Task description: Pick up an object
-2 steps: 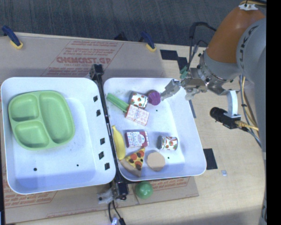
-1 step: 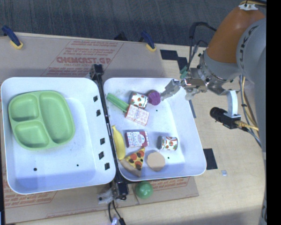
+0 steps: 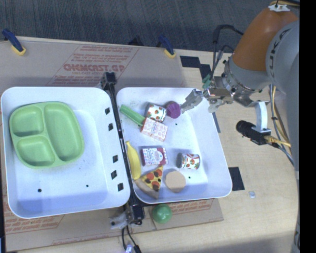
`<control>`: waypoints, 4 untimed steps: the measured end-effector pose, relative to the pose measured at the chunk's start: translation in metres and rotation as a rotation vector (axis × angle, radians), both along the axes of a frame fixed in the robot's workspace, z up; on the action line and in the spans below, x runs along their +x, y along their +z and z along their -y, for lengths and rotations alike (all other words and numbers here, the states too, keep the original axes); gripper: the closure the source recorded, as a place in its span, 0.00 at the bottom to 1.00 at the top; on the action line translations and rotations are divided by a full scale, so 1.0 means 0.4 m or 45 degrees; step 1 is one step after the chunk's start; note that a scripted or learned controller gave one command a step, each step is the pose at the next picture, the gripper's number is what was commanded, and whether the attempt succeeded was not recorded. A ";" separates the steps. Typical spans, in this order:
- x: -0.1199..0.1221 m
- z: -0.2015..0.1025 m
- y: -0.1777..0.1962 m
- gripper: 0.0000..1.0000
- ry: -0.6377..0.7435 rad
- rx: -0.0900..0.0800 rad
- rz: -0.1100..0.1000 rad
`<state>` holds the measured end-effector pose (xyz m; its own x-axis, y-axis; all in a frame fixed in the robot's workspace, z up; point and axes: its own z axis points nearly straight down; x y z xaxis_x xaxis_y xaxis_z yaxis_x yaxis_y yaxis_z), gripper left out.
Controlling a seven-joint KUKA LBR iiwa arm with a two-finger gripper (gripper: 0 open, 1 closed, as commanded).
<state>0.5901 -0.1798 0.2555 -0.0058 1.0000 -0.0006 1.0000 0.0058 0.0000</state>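
Note:
The right bin [image 3: 213, 157] holds several small items. Along its far side lie a green stick-shaped piece [image 3: 130, 115], a small fruit-label can [image 3: 155, 112] and a purple round object [image 3: 173, 109]. A pink and white packet [image 3: 154, 130] lies just in front of them. Nearer the front are a banana [image 3: 132, 160], a small box [image 3: 153, 155], a second can [image 3: 188, 161], a pizza slice [image 3: 151, 181] and a tan round cookie [image 3: 175, 181]. My gripper [image 3: 197, 100] hangs over the bin's far right corner, just right of the purple object, with nothing seen in it.
The left bin [image 3: 58, 194] holds a green divided plate [image 3: 46, 133]. A green ball [image 3: 161, 213] lies outside the bins on the cardboard at the front. Black clips [image 3: 109, 80] join the bins along the middle. The arm and its cables fill the right side.

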 end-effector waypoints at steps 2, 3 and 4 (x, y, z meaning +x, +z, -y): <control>0.000 0.000 0.000 0.00 0.000 0.000 0.000; 0.000 0.000 0.000 0.00 0.000 0.000 0.000; 0.000 0.000 0.000 0.00 0.000 0.000 0.000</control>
